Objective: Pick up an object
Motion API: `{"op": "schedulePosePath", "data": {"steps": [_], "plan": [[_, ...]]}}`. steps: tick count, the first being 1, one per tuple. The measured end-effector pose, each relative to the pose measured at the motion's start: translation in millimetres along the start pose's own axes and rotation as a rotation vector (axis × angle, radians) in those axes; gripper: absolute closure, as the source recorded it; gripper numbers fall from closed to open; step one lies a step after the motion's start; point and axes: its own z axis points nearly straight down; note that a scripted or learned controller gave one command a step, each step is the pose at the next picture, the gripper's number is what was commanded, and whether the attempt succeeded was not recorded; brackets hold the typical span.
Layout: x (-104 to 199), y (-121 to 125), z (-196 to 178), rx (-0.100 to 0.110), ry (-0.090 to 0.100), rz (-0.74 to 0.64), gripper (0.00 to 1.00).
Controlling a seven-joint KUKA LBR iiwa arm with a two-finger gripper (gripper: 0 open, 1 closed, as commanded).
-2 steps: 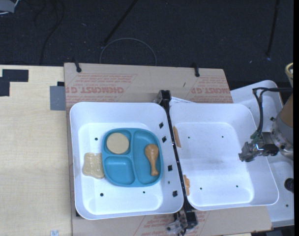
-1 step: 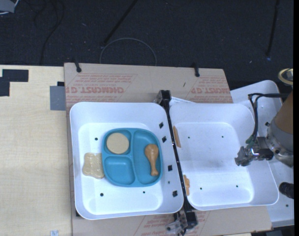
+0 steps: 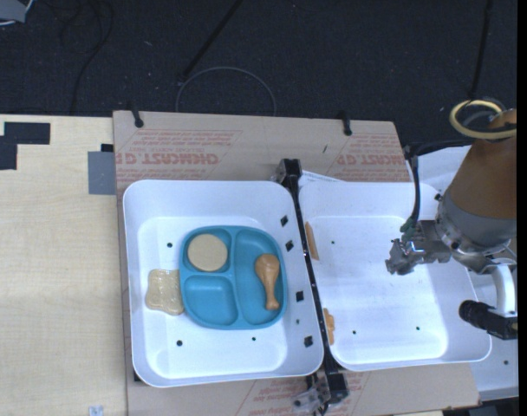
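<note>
The grey arm with its orange band sits highest and closest to the lens, reaching in from the right over the right shallow white plastic bin. Its gripper hangs above the right half of that bin, near the bin's right wall. The metal parts at its tip are small and tangled together, so I cannot tell whether it is wide or narrow; nothing can be made out held in it.

The left shallow white plastic bin holds a blue plastic divided tray, lying flat near the bin's middle. A round tan biscuit-like disc rests in the tray's upper left compartment. A tan toy chicken drumstick lies in the right compartment, its thick end toward the top. Just beside the tray's left edge, touching or nearly so, a pale beige toy bread piece lies on the bin floor.

Along the black divider where the two bins meet, two small orange-tan bits perhaps cling to the right bin's left wall, one high, one low.

Both bins stand on a sheet of brown printed cardboard laid over the pale wooden bench.
</note>
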Motion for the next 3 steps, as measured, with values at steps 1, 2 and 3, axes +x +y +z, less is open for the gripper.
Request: {"op": "schedulePosePath", "data": {"steps": [1,2,3], "plan": [[47,21,-13,0.000,-0.001,0.001,1.00],[90,48,-18,0.000,0.000,0.001,1.00],[139,65,-27,0.001,0.000,0.001,1.00]]}}
